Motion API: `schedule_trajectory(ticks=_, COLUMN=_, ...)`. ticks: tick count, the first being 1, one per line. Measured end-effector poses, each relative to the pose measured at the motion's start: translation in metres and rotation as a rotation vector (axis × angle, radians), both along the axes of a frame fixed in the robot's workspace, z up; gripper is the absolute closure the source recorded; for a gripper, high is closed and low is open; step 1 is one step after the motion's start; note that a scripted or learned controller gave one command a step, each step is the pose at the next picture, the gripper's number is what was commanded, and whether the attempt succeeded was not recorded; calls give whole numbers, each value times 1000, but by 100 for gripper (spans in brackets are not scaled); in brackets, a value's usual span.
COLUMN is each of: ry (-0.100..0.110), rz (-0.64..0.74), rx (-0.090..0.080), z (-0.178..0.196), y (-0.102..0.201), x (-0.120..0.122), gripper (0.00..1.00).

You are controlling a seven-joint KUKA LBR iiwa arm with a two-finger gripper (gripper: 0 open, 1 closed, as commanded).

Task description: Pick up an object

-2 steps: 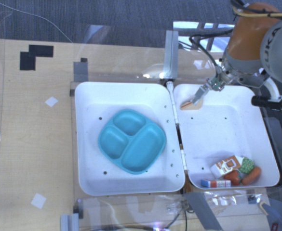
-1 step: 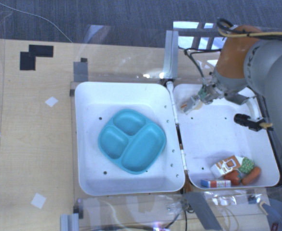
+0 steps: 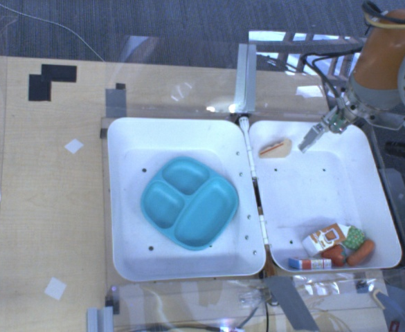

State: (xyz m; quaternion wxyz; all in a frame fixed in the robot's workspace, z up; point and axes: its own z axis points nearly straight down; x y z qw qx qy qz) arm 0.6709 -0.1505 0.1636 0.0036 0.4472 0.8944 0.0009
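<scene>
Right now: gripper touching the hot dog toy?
Apart. Camera view shows bare white bin floor between the gripper and the hot dog toy.

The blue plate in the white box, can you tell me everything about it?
The blue plate is a turquoise tray with rounded corners, and it looks like plastic. It has three compartments: two small ones and one bigger one. It lies flat, turned at a slant, in the middle of the left bin. Nothing sits on it, and it touches only the bin's floor.

Blue divided plate (left bin)
</scene>
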Motion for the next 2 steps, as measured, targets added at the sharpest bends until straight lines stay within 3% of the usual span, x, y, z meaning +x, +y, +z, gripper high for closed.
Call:
schedule_trajectory(ticks=1, ry=3, rz=-47, rx=2, z=-14, y=50, x=-6, gripper=0)
schedule_trajectory(ticks=2, ry=-1, rz=13, rx=-1, z=6, y=-28, x=0, gripper=0)
